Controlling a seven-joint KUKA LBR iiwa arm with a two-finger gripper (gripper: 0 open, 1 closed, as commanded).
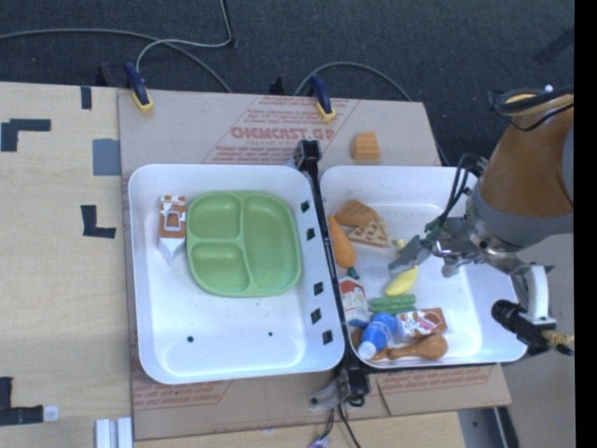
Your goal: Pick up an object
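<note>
Cardboard covers the worktop under both bins, and I see my tool [417, 250], fingers apart and holding nothing, just above the yellow banana [402, 281] in the right bin [466, 180], where crowding toys could make it slip or snag a neighbour.

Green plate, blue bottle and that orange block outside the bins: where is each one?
Green plate [244, 243], camera view, the ridge between its compartments.
Blue bottle [377, 331], camera view, the middle of its body.
Orange block [366, 146], camera view, its top face, on the cardboard behind the right bin.
</note>
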